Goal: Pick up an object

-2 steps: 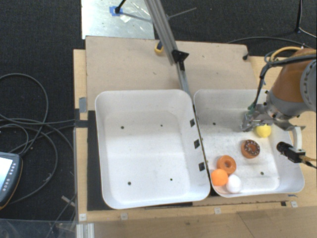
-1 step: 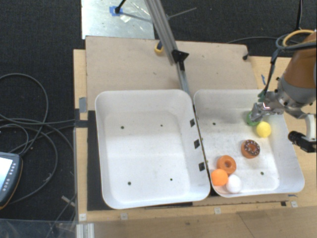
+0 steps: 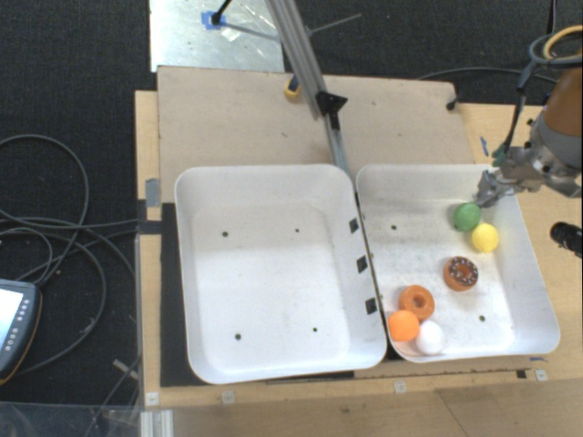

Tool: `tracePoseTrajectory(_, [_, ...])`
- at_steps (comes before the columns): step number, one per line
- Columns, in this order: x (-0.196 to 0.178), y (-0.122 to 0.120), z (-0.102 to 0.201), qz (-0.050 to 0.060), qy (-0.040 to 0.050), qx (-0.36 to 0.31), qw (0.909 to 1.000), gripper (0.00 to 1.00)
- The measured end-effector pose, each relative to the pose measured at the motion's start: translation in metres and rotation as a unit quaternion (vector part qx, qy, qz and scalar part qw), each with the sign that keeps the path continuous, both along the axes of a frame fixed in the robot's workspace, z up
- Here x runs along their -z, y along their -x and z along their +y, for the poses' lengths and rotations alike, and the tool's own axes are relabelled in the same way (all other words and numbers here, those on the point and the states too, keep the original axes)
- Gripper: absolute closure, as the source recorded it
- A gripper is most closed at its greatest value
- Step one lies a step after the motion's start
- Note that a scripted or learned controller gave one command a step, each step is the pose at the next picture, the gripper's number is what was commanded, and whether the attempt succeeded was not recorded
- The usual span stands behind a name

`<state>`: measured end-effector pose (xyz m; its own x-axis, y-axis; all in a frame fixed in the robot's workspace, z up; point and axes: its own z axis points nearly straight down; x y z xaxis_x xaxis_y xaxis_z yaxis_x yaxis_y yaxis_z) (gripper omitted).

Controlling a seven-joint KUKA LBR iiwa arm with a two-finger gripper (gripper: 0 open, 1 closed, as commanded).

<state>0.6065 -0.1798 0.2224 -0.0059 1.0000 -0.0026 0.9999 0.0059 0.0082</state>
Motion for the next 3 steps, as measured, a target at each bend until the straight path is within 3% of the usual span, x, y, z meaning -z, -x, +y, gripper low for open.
tracePoseTrajectory(1, [0.008, -0.004, 0.053, 0.004, -0.0021, -0.002, 1.0000, 1.00])
tracePoseTrajectory(3, [-0.012, -0.009, 0.153, 0.003, -0.0025, -0.003, 1.0000, 1.00])
